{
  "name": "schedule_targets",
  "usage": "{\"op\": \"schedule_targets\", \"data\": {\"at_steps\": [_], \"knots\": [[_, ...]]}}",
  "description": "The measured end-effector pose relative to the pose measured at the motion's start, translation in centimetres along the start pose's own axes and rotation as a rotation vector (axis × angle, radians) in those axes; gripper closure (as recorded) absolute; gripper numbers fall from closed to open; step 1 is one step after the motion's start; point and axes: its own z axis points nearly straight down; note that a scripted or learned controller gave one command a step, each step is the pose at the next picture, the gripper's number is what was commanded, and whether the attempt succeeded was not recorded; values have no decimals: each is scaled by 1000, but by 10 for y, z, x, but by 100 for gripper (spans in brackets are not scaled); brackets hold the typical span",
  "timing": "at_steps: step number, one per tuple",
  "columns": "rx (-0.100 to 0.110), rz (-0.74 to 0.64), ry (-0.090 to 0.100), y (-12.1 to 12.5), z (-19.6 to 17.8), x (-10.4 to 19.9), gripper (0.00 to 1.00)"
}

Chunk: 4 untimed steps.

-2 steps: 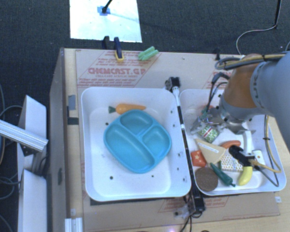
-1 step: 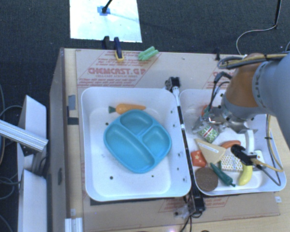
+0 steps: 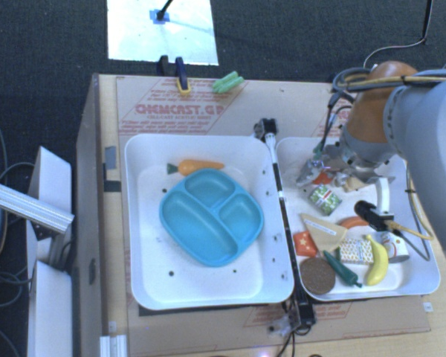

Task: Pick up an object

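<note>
In the right bin point(image 3: 424, 277) a small green-and-white box point(image 3: 324, 198) lies in the far-left part, near the wall between the bins, set at a slant to that wall. The grey arm point(image 3: 431, 117) comes in from the right and bends down, so the claw point(image 3: 316, 171) hangs low just beyond the box. We cannot tell how far it is open or whether it has hold of anything. Nearer us in this bin lie a pale wedge point(image 3: 323, 229), a brown disc point(image 3: 318, 275), a dark green pen point(image 3: 343, 268) and a banana point(image 3: 377, 262). The left bin point(image 3: 145, 274) holds a blue divided plate point(image 3: 210, 216) with a carrot point(image 3: 199, 166) lying crosswise just beyond it, leafy end to the left.
</note>
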Motion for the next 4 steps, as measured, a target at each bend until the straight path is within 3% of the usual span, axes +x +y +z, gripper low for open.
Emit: {"op": "schedule_targets", "data": {"at_steps": [1, 2, 3, 4], "knots": [[1, 0, 1, -4, 0, 20, 0], [-1, -2, 0, -3, -10, 20, 100], [-1, -3, 0, -3, -10, 20, 0], [0, -1, 0, 34, -18, 18, 0]]}}
